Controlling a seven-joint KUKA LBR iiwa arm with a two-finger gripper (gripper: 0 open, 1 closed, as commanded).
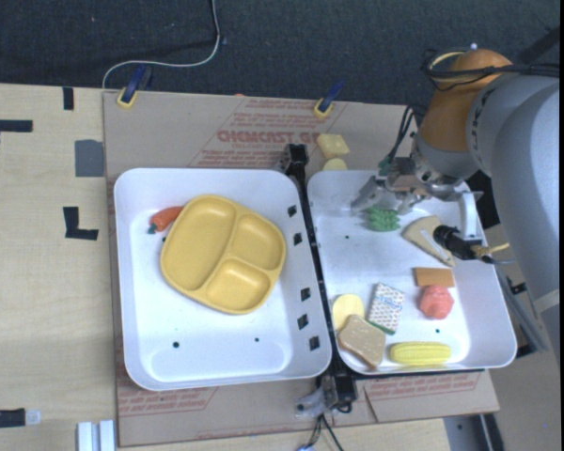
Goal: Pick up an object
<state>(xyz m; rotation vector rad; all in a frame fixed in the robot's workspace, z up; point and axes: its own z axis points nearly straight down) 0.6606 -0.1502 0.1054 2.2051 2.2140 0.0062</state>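
Green leafy toy (383,219) near the back of the right bin (489,346), just beneath the gripper (387,195). Fingers spread partway, straddling above it, nothing visibly clamped between them. Nearby: red lump (436,302), corn cob (419,353), bread slice (361,341). Yellow divided plate (224,253) in the left bin (141,346).

A pale wooden bench (38,289) carries a flat brown cardboard sheet (254,134), clamped at twelve o'clock by two blue-and-yellow clips (132,87). Two shallow white plastic bins rest on the cardboard side by side: the left bin (136,280) toward nine o'clock, the right bin (484,332) toward three o'clock, edges touching. Black tape marks (75,224) dot the bench.
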